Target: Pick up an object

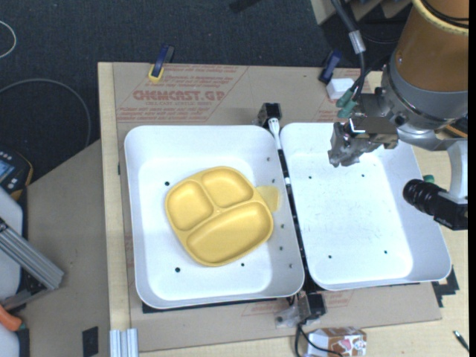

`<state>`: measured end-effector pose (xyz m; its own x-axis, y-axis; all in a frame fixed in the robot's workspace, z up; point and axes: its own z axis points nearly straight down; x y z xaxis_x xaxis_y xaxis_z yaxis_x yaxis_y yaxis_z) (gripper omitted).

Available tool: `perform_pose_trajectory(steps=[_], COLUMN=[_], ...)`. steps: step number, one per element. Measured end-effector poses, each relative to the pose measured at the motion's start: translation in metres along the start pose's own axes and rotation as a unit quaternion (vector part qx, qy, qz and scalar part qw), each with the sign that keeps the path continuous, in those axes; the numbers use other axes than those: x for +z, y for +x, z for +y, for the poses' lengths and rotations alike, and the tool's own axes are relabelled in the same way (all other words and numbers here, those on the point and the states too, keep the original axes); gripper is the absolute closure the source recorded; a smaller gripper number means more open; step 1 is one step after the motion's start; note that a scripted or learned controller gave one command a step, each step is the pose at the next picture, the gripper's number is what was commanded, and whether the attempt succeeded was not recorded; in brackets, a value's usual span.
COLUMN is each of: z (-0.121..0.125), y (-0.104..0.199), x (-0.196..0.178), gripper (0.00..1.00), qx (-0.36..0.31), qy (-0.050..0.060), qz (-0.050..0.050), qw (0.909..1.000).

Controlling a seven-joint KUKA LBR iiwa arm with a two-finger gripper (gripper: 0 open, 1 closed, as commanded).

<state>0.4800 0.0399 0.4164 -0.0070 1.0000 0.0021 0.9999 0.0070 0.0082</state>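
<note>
Gripper [343,155] hangs over the right bin [372,270], toward its 11 o'clock corner, with nothing visible between its tips; whether it is open or closed cannot be told from this slanted overhead angle. That bin's floor under it shows no object to take. The only candidate, a yellow divided plate [218,214], lies flat in the middle of the left bin [145,199], at roughly 8 o'clock from the gripper and well apart from it, across the rims where the bins meet. Judging from this, the pick has not begun, and the arm would need to cross over to the plate.
</note>
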Motion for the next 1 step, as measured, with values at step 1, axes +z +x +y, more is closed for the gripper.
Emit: perform_pose_trajectory(steps=[1], z=[-0.0001], y=[0.0689], x=[-0.0118], gripper=[1.00], qx=[-0.001], qy=[0.002], qz=[0.000], qw=[1.0000])
